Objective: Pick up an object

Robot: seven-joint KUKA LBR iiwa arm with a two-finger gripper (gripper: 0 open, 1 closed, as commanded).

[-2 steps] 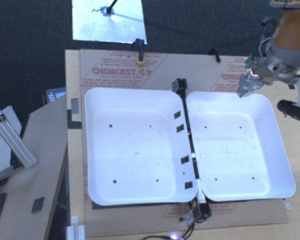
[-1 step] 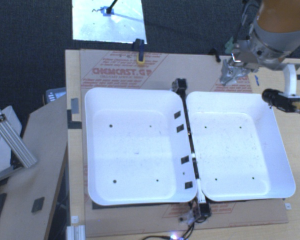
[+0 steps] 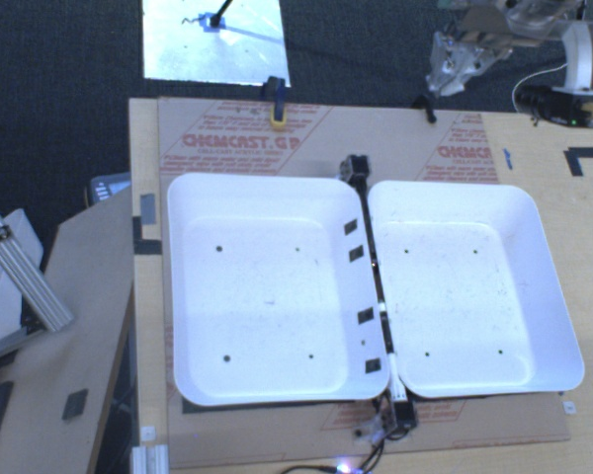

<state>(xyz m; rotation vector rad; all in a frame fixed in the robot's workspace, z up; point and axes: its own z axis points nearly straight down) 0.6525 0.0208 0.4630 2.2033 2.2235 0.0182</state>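
My gripper (image 3: pixel 441 83) hangs at the top right, past the bench's back edge and beyond the far rim of the right bin (image 3: pixel 549 240). It is high above the bench and nothing is visibly held in it. The left bin (image 3: pixel 183 200) and the right bin lie side by side on the brown board. Their white floors show small dark dots.
Black clips (image 3: pixel 357 254) line the seam between the bins. A yellow and blue clamp (image 3: pixel 276 117) sits at the board's back edge. A shiny metal plate (image 3: pixel 212 28) lies on the dark floor behind. An aluminium rail (image 3: pixel 20 275) slants at the left; cables (image 3: pixel 563 97) run at the right.
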